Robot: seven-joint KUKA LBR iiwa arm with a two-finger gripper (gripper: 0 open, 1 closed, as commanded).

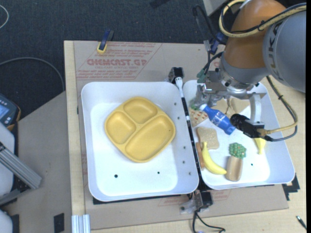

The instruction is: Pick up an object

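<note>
Arm over the right bin [284,166], gripper [210,95] low at its far left corner.

The left bin [97,178] holds a yellow divided plate [140,128], lying flat near its middle. The right bin holds a blue bottle [219,120] lying on its side just beside the gripper, a slice of bread [209,136], a waffle-patterned piece [197,116] against the left wall, a banana [210,161] near the front, a broccoli floret [237,150] touching a tan cylinder [234,168], and a small yellow item [260,145] to the right. Whether the gripper's fingers are spread or pressed together cannot be told; nothing shows between them. Beyond the bins, the brown board [121,59] carries red print reading "CHEMCAST GP", with smaller lines too blurred to read.
</note>
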